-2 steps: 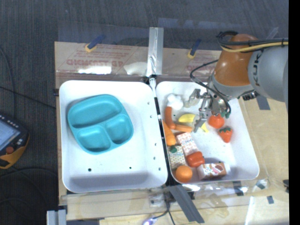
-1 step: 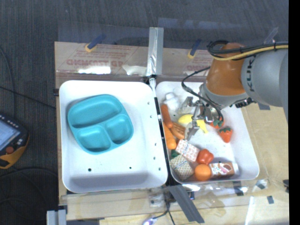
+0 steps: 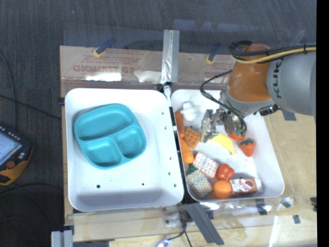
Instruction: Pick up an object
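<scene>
1. Dark grey carpet surrounds a tabletop (image 3: 103, 60) covered in brown cardboard, with blue tape tabs near its far edge and a strip of silver tape (image 3: 170, 55) running down to the seam between two white bins.
2. A handheld controller (image 3: 11, 156) with a lit screen lies on the carpet at the far left, cables trailing past it.
3. The left bin (image 3: 82, 192) holds a single item: a teal tray (image 3: 109, 134) with three compartments, set at a slant toward the bin's far side.
4. The right bin (image 3: 270, 174) is crowded with toy food. A waffle (image 3: 192, 137) sits near its left wall, with a carrot (image 3: 180, 135) along that wall and a white piece (image 3: 188, 109) at the far corner.
5. A yellow wedge (image 3: 222, 142) lies mid-bin, a strawberry (image 3: 248, 146) just to its right.
6. Toward the near edge are a patterned box (image 3: 205, 164), a tomato (image 3: 224, 172), an orange (image 3: 222, 189), a green-patterned piece (image 3: 198, 183) and a carton (image 3: 244, 185) lying on its side.
7. The arm, orange band (image 3: 249, 81) uppermost, reaches in from the right; its gripper (image 3: 218, 123) hangs over the far half of the right bin, just above the wedge.
8. Whether the fingers are spread or pressed together cannot be told from here.
</scene>
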Controlling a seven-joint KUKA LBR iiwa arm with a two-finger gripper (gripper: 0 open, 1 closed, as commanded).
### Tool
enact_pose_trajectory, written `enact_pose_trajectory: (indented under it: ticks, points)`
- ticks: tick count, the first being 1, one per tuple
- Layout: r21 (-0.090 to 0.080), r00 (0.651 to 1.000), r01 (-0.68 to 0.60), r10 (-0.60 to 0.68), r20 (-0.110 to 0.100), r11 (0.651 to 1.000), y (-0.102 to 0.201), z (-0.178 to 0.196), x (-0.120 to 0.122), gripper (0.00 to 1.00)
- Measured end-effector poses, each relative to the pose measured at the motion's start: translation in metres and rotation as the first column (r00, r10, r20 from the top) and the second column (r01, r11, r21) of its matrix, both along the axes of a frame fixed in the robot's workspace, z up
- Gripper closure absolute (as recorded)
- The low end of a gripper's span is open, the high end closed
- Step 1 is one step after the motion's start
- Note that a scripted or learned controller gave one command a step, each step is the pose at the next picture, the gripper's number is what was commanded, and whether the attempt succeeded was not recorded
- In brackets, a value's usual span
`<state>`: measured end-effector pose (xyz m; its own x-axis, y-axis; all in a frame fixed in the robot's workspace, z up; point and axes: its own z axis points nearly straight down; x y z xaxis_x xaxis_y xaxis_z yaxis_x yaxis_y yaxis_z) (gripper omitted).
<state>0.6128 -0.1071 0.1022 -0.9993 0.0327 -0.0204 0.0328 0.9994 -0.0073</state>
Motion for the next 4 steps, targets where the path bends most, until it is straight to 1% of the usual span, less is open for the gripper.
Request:
enact_pose_trajectory:
  ticks: [1, 2, 3, 4]
  points:
    - [0.006, 0.946, -0.325, 0.325, -0.016, 0.946, -0.065, 0.055, 0.001, 1.00]
    - [-0.003, 0.866, -0.499, 0.499, -0.008, 0.866, -0.057, -0.010, -0.089, 1.00]
    - [0.009, 0.974, 0.226, -0.226, -0.008, 0.974, -0.115, -0.011, -0.042, 1.00]
    - [0.008, 0.987, 0.159, -0.159, -0.015, 0.987, -0.048, 0.066, 0.012, 1.00]
